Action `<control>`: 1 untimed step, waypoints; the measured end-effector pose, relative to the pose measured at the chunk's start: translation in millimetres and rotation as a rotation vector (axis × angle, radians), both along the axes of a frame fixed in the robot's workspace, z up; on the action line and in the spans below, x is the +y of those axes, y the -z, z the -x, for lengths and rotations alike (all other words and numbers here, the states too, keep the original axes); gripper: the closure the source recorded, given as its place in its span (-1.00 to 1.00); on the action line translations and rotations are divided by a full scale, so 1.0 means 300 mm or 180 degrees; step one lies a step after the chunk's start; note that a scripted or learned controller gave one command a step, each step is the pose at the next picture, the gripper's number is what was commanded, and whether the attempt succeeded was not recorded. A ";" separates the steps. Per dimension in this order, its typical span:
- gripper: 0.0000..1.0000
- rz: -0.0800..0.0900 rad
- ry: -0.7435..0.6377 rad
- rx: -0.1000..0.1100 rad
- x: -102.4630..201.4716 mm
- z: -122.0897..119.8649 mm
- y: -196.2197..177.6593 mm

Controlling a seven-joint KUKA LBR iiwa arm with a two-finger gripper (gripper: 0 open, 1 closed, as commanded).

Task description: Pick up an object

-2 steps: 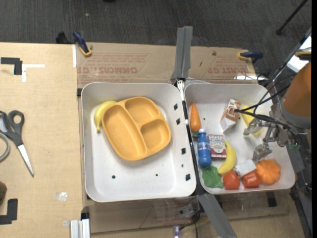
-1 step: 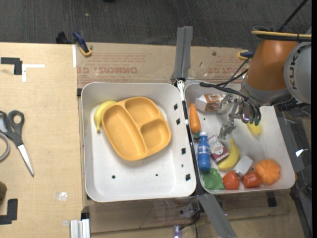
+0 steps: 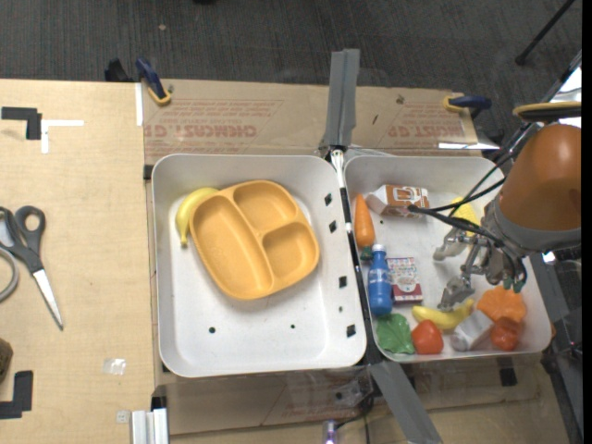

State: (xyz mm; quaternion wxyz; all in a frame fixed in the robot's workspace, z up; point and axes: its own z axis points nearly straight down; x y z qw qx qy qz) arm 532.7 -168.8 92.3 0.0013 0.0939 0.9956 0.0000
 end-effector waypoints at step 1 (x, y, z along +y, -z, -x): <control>-1.00 -0.0002 0.0335 0.0004 0.151 -0.289 0.000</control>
